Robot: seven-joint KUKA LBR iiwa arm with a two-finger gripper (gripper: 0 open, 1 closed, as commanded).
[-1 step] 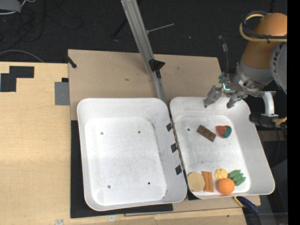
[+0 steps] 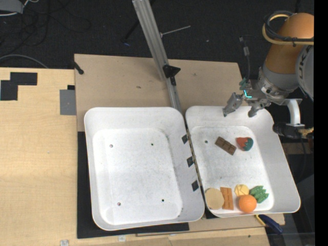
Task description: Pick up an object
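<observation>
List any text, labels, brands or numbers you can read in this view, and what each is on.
None: no readable text anywhere in the camera view.
The brown bar and the orange ball in the right bin carry no visible print.
The hand bears a small cyan mark, too small to read.

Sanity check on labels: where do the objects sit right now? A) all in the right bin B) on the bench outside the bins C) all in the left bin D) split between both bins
A: the brown block, red piece and the cluster with the orange all lie in the right bin.
</observation>
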